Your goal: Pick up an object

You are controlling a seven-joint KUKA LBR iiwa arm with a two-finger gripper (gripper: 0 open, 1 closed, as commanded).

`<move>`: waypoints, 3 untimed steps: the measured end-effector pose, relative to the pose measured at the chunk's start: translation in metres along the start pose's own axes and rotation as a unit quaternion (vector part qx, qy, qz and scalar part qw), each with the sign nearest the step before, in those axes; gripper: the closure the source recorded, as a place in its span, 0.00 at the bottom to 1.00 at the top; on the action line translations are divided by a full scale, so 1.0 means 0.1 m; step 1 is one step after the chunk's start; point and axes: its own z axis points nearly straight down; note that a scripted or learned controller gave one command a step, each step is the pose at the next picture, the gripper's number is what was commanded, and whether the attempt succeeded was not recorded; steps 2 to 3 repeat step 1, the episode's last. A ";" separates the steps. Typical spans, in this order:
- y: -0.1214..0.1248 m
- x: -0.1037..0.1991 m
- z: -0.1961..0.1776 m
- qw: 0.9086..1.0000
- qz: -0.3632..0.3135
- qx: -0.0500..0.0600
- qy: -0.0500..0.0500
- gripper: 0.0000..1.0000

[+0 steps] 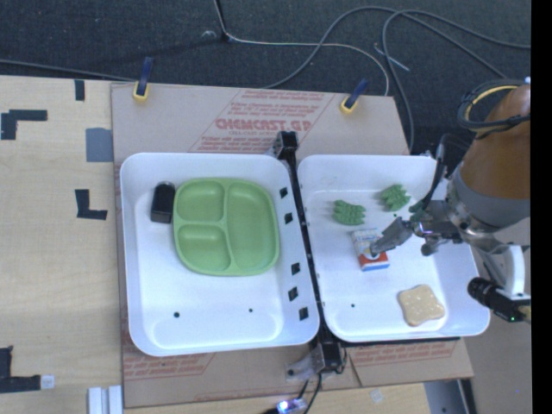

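Red-and-white, the small carton lies mid right bin, its long axis running roughly 12 to 6. My gripper sits at its 1 o'clock edge; I cannot tell how wide it stands. I'd centre over the carton, straddle its short sides, then close. Green toys lie at 11 and 1.

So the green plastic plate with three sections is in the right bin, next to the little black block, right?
Not quite. The camera view shows the green plastic plate with three sections in the left white bin, not the right one. The little black block does sit right beside it.
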 end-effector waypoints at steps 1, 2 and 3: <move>-0.01 -0.02 0.64 1.000 0.001 0.003 0.000 0.00; -0.01 -0.02 0.64 1.000 0.001 0.003 0.000 0.00; -0.01 -0.02 0.64 1.000 0.001 0.003 0.000 0.00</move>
